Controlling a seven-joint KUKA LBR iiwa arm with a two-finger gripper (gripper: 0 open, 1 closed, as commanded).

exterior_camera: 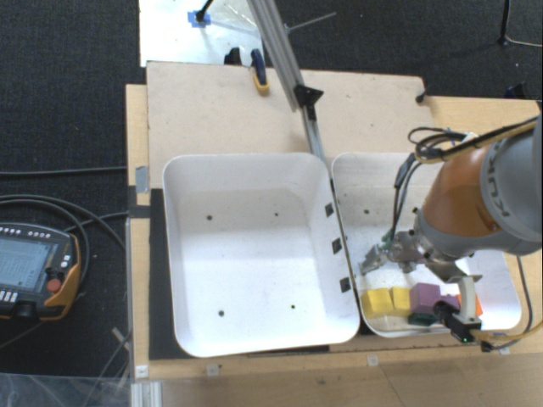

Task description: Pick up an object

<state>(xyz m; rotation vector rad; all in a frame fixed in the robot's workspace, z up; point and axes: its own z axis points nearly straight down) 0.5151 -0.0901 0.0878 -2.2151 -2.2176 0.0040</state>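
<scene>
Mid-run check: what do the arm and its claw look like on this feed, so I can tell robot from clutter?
It is a rounded grey arm with thick cylindrical links and a broad orange band above the wrist. From the top of that band, thin dark cables loop out and run down toward the wrist. At the tip is a small silvery metal claw.

The left bin and right bin are white, the left dark-dotted. Logged: yellow blocks, purple block, dark green piece. The table is tan.
</scene>
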